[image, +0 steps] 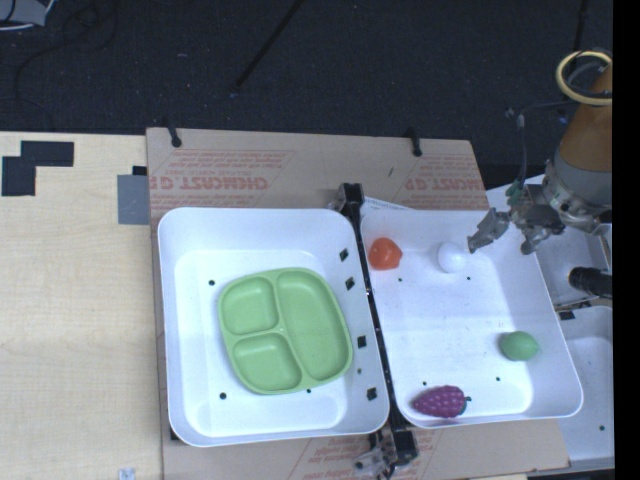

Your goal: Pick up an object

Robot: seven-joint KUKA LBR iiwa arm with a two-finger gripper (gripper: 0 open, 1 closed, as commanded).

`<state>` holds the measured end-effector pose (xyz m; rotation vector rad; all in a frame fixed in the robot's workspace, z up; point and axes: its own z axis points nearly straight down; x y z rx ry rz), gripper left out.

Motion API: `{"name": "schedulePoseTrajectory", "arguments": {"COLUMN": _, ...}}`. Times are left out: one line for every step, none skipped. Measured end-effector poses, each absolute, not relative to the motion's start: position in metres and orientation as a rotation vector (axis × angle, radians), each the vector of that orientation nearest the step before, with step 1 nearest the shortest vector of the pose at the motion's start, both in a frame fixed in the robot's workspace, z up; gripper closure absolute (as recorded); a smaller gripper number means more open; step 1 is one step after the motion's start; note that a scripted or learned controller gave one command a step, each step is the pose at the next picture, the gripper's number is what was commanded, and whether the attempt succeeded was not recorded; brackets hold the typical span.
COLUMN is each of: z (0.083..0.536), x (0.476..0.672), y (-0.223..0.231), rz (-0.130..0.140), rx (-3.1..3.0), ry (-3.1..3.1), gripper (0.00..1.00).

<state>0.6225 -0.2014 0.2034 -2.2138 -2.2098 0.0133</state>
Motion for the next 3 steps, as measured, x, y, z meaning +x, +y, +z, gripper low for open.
{"name": "schedulePoseTrajectory", "arguments": {"z": 0.212, "x": 0.625, "y": -0.201, "rz": 0.002, "rx": -2.220, "ry": -2.220, "gripper": 0.00}}
{"name": "schedulePoseTrajectory", "arguments": {"z": 0.149, "x": 0.625, "y": -0.194, "rz": 0.006, "rx": -2.213, "ry": -2.220, "gripper": 0.00}}
{"name": "schedulePoseTrajectory", "arguments": {"z": 0.097, "x": 0.614, "y": -0.193, "rz": 0.005, "rx": -2.217, "ry": -2.218, "gripper": 0.00}}
